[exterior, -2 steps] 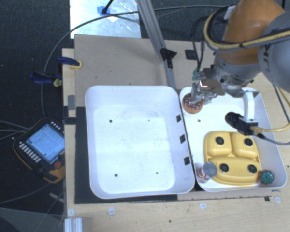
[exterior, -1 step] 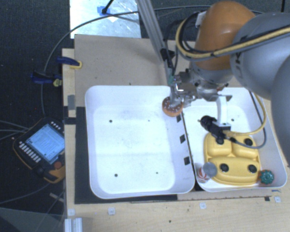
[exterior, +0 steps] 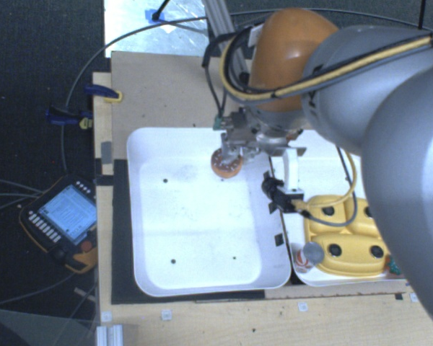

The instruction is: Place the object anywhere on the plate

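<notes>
Brown benchtop (exterior: 166, 99) carries two white bins: the left bin (exterior: 195, 265) under the gripper (exterior: 228, 157), whose fingers clamp a small brown round object (exterior: 226, 166); the right bin (exterior: 325, 161) holds a yellow plate (exterior: 346, 240).

My arm (exterior: 390, 85) is grey, its band (exterior: 292, 45) orange. Beneath my gripper (exterior: 229, 157) sits a small brown, speckled round object (exterior: 226, 165) in the white left bin (exterior: 195, 265). Right of that bin, a yellow tray (exterior: 346, 240) carries dark dots.
</notes>
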`<state>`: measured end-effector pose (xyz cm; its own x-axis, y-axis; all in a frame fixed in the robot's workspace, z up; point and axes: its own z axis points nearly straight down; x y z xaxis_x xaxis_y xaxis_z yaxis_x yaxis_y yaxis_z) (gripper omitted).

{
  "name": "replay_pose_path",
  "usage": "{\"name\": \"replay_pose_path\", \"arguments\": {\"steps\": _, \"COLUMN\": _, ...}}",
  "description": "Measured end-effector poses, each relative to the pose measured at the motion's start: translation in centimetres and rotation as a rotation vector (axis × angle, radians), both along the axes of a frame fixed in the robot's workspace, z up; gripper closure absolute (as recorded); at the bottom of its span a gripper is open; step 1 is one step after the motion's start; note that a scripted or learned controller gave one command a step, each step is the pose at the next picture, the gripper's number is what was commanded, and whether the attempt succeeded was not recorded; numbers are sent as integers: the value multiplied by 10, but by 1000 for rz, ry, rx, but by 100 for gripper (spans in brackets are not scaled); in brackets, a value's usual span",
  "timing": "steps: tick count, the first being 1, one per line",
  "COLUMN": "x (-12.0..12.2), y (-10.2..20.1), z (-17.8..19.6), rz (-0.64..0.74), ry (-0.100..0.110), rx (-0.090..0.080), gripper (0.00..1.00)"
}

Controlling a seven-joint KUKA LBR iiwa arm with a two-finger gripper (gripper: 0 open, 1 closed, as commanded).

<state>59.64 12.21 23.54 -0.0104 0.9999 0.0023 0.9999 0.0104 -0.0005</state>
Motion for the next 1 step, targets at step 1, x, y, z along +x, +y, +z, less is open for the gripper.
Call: {"name": "replay_pose_path", "arguments": {"steps": 1, "x": 1, "y": -4, "z": 1, "rz": -6, "ry": -1, "rx": -2, "gripper": 0}}
